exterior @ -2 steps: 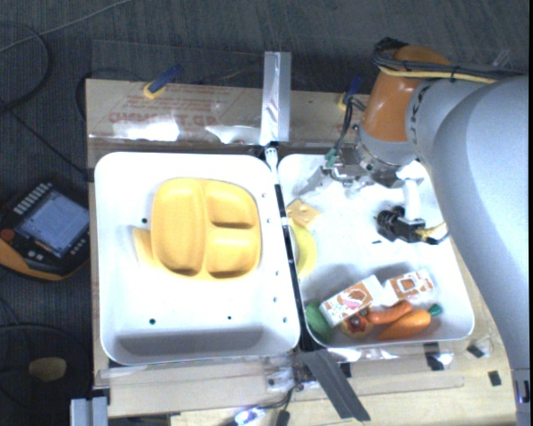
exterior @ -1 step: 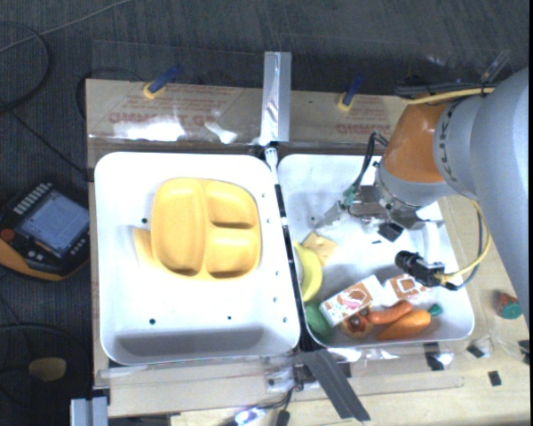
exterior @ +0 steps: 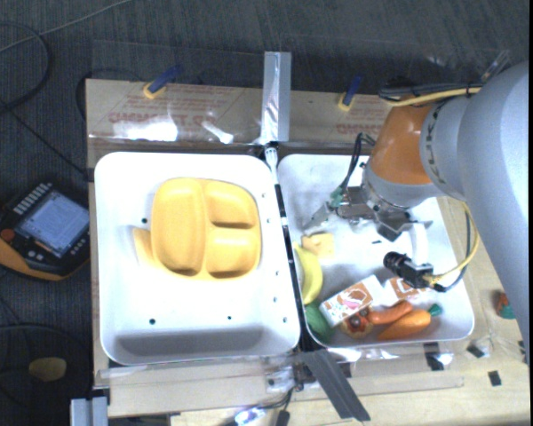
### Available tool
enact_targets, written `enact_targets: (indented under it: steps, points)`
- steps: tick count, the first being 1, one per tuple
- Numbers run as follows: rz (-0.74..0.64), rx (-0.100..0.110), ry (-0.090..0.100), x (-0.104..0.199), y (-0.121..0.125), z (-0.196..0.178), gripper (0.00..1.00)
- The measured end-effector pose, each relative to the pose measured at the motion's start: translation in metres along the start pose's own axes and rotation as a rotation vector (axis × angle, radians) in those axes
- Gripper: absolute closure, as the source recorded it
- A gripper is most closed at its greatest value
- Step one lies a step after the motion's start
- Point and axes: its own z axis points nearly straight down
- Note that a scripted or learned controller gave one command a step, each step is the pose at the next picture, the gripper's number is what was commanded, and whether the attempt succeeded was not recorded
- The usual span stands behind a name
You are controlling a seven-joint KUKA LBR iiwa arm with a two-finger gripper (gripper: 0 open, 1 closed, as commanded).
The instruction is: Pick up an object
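My gripper (exterior: 336, 207) hangs low in the back half of the right bin (exterior: 456, 313), below the arm's orange band (exterior: 400, 154). Just in front of it, towards the bin's left wall, lies a small pale yellow piece (exterior: 319, 241). A yellow-green banana (exterior: 311, 274) lies along that wall. In the front of the bin lie a red and white carton (exterior: 348, 302) and an orange carrot (exterior: 401, 319), close together. Nothing shows in the gripper's hold.
A yellow divided tray (exterior: 204, 224) takes up the middle of the left bin (exterior: 115, 327). A black plug on a yellow cable (exterior: 403, 265) hangs over the right bin's centre. An orange handheld device (exterior: 43, 231) lies on the floor to the left.
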Motion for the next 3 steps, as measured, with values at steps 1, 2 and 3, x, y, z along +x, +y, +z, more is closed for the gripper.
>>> enact_targets:
  steps: [1, 2, 3]
  points:
    - [-0.065, -0.003, 0.002, -0.008, -0.009, 0.0, 0.0]
    - [-0.109, -0.001, 0.003, 0.005, -0.081, -0.002, 0.0]
    - [-0.327, 0.003, 0.004, -0.003, -0.054, -0.001, 0.0]
